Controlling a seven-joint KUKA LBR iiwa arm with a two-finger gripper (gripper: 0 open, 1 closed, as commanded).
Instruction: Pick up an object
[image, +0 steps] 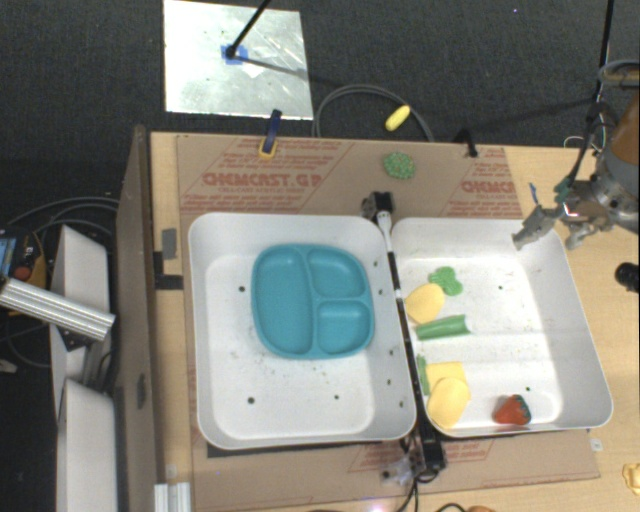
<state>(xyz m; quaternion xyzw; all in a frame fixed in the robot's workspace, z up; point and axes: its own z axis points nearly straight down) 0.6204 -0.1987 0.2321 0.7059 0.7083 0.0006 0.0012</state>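
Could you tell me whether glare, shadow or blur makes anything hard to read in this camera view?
Camera view: even, soft light; the foil sheet on the dark floor glares; the white bins show only faint shadows under the blue tray and toy food; the gripper at the right edge is slightly blurred.

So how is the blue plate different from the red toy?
The blue plate is big, flat and split into compartments; the red toy is small and lumpy. The blue plate lies in the left bin, the red toy in the right bin's near corner. Both rest inside white bins.
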